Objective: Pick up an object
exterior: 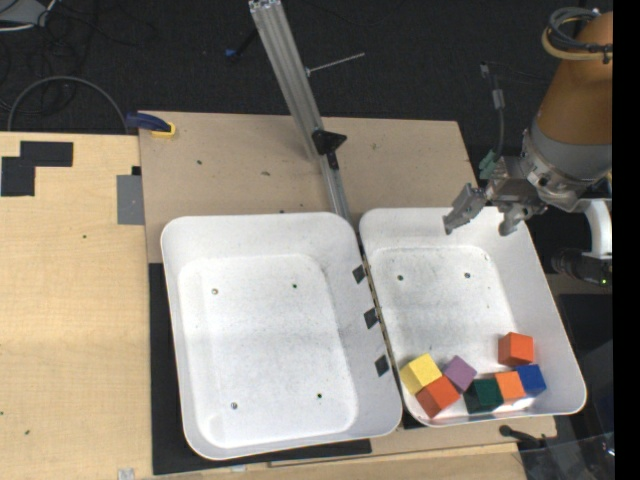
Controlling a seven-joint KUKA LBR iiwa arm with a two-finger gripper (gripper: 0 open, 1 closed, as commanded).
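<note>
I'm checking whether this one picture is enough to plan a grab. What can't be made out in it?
- The claw, camera view: small and blurred, above the right bin's far rim.
- Green block, camera view: partly covered by the orange block in front.
- Clustered blocks in the near corner: which ones touch is unclear.
- The arm: cut off by the top edge.

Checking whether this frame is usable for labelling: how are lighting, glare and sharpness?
Camera view: even, bright light; the right bin and left bin look nearly washed out but speckle still shows; soft shadows only; blocks sharp; gripper slightly soft; background dark.
</note>
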